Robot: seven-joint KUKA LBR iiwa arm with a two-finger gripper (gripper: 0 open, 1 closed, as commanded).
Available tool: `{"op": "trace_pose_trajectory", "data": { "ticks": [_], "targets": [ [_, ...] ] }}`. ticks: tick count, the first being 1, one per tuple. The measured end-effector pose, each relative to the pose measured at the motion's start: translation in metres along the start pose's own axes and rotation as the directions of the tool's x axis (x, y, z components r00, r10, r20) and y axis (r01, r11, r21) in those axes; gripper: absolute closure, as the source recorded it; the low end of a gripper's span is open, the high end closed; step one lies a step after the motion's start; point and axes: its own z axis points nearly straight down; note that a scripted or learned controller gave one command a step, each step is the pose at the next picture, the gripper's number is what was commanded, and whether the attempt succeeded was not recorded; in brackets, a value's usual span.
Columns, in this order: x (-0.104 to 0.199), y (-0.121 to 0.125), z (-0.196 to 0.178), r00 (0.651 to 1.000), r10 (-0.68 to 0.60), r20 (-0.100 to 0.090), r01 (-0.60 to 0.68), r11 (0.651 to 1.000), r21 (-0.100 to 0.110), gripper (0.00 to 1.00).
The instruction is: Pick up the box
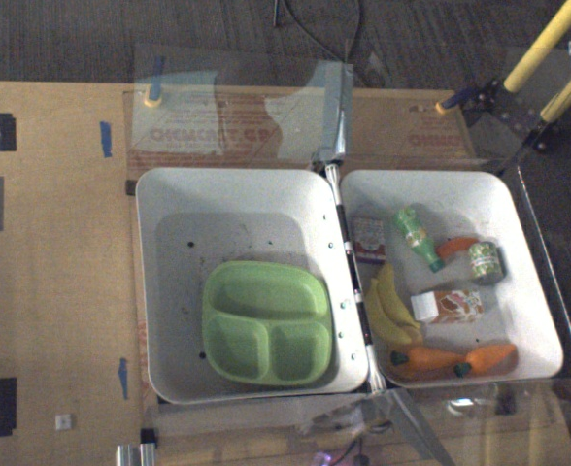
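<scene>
The box [368, 238] is lying free in the right bin [533, 260], against the wall farthest from where the hand reaches in, just behind the bananas [387, 309]. I cannot tell if the hand is released or clenched. The approach is still pending, I judge; next calls for descending beside that wall.

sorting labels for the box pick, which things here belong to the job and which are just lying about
For the job:
box, at the right bin's left wall

Lying about:
green tray in the left bin
bananas
green bottle
can
carton
carrots
</scene>
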Motion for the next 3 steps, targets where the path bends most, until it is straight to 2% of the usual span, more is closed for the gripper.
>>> {"op": "trace_pose_trajectory", "data": {
  "ticks": [3],
  "targets": [
    [0.008,0.002,-0.034,1.0,-0.013,0.006,0.013,1.0,-0.015,1.0]
  ]
}}
